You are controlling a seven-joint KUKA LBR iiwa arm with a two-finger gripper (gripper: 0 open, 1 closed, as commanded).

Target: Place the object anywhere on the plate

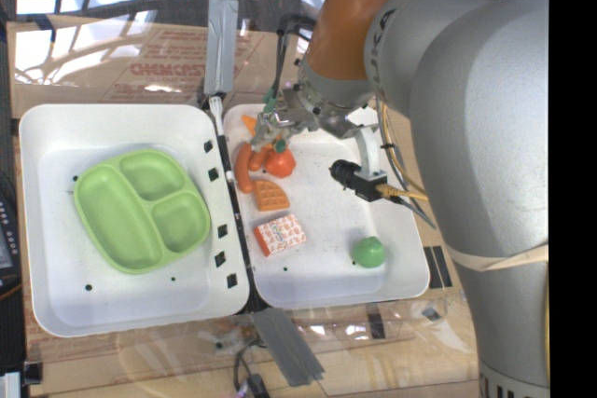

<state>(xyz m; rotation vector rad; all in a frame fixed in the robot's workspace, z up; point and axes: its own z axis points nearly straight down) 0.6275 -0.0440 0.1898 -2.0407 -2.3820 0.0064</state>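
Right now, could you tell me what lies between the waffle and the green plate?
In the camera view, between the waffle and the green plate lie the bins' adjoining white rims, with black clips along them.

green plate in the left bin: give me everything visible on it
The green plate is a light green divided tray with rounded corners; it looks like matte plastic. It has three compartments split by raised ridges: one long section along its left side and two smaller ones on its right. It lies flat, right way up, turned at a slant to the bin walls, in the middle of the left bin. No food lies in any compartment. It touches only the bin floor, and the gripper is over the other bin.
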